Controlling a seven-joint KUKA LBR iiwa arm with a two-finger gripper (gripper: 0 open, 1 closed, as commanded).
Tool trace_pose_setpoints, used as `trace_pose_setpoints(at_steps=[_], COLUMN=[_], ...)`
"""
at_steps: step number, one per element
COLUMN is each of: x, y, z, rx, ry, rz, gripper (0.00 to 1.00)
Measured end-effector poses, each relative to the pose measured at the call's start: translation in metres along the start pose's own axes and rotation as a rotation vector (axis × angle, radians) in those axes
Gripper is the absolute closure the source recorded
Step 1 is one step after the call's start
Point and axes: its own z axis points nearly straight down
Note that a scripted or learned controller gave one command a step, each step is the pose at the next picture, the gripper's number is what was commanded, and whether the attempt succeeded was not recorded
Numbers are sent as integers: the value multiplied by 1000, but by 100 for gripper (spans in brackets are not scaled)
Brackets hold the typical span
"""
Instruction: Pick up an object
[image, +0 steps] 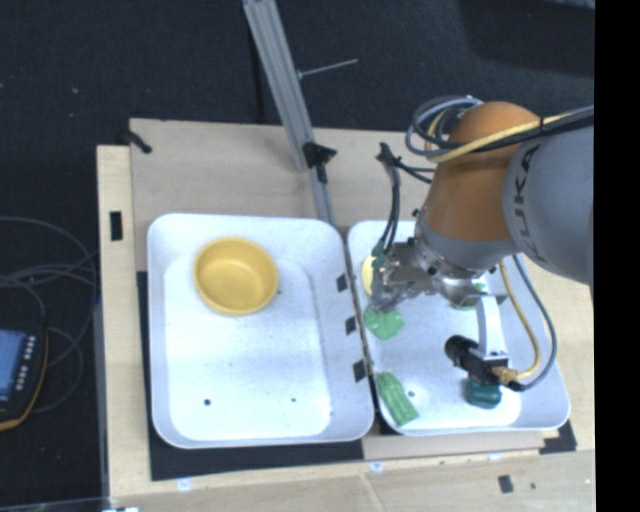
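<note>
Pincer low over the far-left part of the right bin, close to the wall it shares with the left bin. Its tip is masked by the wrist housing above it, so how far it is open cannot be told, and nothing can be seen in its hold. Arm reaches in from the right, the orange band bulking over the far half of the right bin.

Objects in the right bin:
- Small green crumpled piece just on the near side of the pincer, hard against the left wall. Whether it touches the pincer cannot be made out. It lies on the bin floor.
- Pale yellow-green object at the pincer's far-left side, mostly hidden by the wrist; kind not clear.
- Flat green oblong piece in the near-left corner, lying at an angle, apart from the crumpled piece.
- Small teal object near the near wall, right of centre, well apart from both green pieces.

Left bin: one yellow bowl, upright, in the far-left part, well away from the pincer. A few dark specks on the floor of that bin.

Surroundings: both bins sit side by side on a pale wooden bench. A grey metal rail slants from the far side toward the gap between the bins. A handheld pendant with cables lies off the bench at the left, on dark floor.
</note>
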Motion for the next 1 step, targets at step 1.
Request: trace_pose_setpoints(at_steps=[1], x=[55], y=[-7], z=[12], rx=[0], ry=[0], rz=[-1], gripper=[100])
